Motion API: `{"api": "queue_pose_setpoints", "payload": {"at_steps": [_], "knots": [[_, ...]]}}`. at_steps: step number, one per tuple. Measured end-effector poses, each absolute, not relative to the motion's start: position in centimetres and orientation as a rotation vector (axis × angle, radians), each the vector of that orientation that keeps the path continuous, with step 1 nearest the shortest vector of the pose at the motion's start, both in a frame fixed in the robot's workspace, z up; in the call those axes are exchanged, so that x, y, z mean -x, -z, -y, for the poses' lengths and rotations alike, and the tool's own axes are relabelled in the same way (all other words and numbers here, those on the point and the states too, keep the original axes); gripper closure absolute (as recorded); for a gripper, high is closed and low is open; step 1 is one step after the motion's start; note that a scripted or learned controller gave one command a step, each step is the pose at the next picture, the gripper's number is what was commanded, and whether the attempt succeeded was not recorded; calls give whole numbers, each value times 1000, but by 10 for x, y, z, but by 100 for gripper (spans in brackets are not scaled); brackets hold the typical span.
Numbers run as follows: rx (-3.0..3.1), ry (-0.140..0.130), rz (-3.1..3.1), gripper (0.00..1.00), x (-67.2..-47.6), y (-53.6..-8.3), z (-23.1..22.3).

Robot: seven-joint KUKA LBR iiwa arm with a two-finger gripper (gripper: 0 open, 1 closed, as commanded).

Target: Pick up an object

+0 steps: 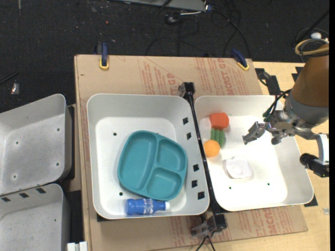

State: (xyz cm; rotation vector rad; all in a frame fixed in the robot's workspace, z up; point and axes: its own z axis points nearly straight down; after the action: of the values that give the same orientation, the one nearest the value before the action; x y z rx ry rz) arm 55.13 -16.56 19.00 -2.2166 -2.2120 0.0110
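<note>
In the right bin (293, 184) lie an orange-red block (220, 120), a green piece (218, 136) just below it, an orange ball (211, 148) and a pale translucent round cup (237, 168). My gripper (263, 135) hangs over the bin's upper right part, to the right of the green piece and apart from every object. Its fingers are open with nothing between them. The grey arm with its orange band (314, 82) comes in from the right.
The left bin (99, 140) holds a teal divided plate (153, 164) and a blue bottle (146, 206) lying by its front wall. A black divider (196, 135) runs between the bins. Spare white bins (31, 140) sit at the far left.
</note>
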Motion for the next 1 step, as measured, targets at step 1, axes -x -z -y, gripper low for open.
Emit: {"api": "queue_pose_setpoints", "payload": {"at_steps": [1], "knots": [[2221,0,2223,0,-554,-196,165]]}}
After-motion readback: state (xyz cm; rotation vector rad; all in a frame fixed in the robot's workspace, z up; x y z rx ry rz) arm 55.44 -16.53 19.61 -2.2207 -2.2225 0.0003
